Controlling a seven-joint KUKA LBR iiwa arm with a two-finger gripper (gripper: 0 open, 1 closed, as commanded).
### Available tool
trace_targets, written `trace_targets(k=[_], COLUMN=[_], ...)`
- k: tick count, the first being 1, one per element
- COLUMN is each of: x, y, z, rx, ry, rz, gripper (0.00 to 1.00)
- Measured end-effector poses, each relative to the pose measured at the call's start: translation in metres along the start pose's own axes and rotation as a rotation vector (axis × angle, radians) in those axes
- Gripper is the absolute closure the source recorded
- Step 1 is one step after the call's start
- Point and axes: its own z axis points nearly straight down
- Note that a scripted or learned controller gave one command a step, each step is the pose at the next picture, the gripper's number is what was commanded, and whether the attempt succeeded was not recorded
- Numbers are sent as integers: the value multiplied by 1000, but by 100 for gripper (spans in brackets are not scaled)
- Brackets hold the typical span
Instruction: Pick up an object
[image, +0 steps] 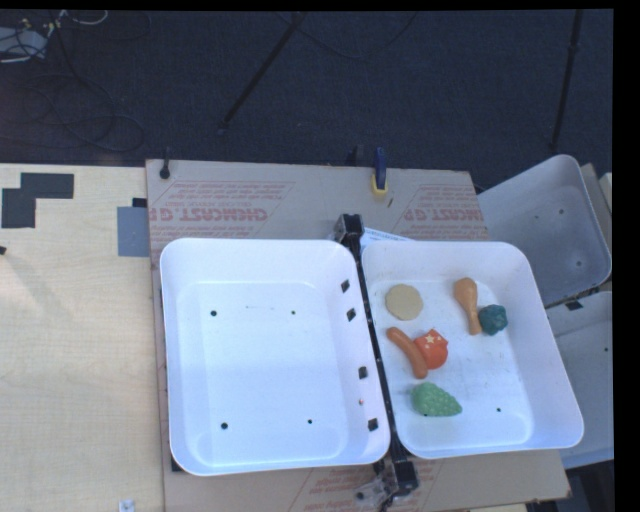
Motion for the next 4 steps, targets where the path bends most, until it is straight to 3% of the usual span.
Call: trace_targets(k=[1,2,3,4], x=[2,21,63,17], y=[4,13,33,-2], z=[0,188,81,187], rx=[16,29,4,26], ry=[5,12,4,8], rz=[-5,-6,-9,2], gripper=[100,100,100,100])
